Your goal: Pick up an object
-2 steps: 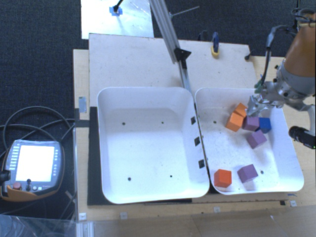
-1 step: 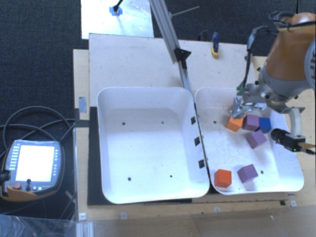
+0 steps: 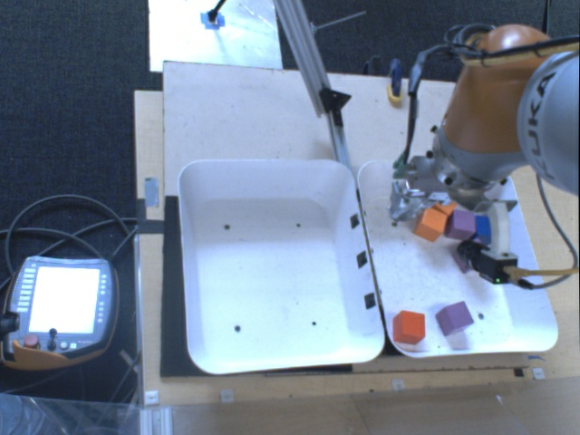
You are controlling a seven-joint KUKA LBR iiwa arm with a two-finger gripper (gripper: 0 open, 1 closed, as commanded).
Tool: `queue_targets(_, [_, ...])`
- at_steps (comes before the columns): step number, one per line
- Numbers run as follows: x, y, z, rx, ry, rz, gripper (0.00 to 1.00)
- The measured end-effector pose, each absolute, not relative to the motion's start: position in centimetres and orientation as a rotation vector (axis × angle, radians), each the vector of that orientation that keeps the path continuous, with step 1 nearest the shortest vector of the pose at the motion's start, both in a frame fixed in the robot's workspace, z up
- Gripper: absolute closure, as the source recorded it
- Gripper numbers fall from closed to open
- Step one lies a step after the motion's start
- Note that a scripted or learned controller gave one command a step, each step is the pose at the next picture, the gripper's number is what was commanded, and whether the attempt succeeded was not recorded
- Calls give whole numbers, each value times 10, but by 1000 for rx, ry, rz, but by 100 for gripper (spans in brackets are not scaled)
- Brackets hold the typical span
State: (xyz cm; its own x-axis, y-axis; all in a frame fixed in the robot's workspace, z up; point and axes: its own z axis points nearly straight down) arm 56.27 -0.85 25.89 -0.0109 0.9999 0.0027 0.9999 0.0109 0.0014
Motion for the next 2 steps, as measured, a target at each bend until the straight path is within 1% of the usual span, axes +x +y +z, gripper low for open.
queue_targets(1, [553,42,237,-2209,-2231,-2,100])
queue_targets(2, [542,98,224,-2208,-2232,-2,100])
